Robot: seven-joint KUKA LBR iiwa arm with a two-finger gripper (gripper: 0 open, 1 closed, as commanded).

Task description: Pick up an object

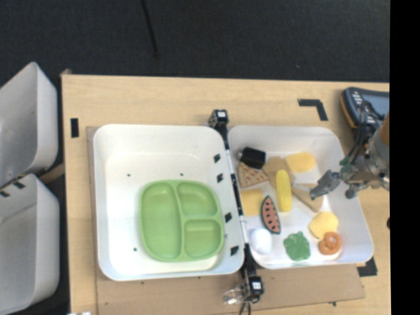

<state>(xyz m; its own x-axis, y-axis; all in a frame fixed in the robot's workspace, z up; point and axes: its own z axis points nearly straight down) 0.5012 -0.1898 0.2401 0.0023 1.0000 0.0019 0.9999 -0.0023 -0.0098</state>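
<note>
The right bin holds several toy foods. Among them are a black block, a waffle piece, a yellow corn cob, a yellow slab, a watermelon slice, a white egg, a green broccoli, an orange ring and a yellow lemon. My gripper hangs over the bin's right side, just above the lemon. It is open, and nothing sits between its fingers.
The left bin carries a green divided plate. A tan wedge lies by the corn, under the left finger. The grey arm enters from the right over the bench edge. Black clips line the wall between the bins.
</note>
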